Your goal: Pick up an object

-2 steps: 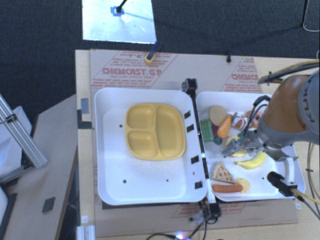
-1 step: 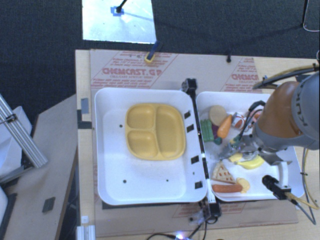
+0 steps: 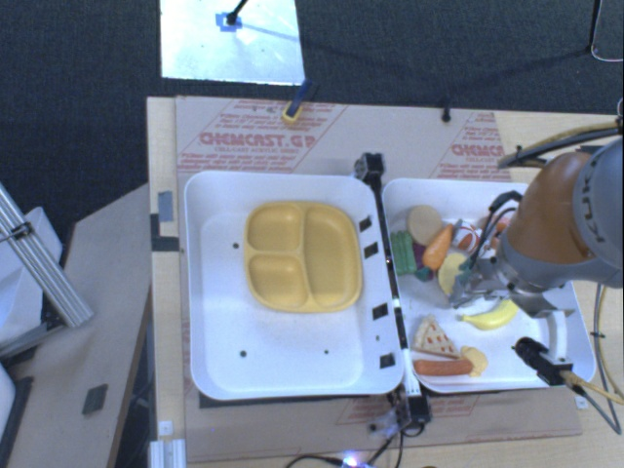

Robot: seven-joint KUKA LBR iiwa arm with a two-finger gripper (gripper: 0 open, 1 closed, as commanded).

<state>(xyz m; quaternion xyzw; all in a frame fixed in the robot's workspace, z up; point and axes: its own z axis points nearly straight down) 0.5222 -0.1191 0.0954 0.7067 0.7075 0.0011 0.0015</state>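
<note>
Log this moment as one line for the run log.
arm: over right bin | claw: low by banana | grasp: unconfirmed | tray: left bin

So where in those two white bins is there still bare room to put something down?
Left bin: bare floor all round the yellow tray, widest along the near edge. Right bin: crowded, with carrot, banana, pizza slice and sausage packed round the end effector.

Bench [image 3: 244,130] bears two white bins [image 3: 210,261], side by side.
</note>
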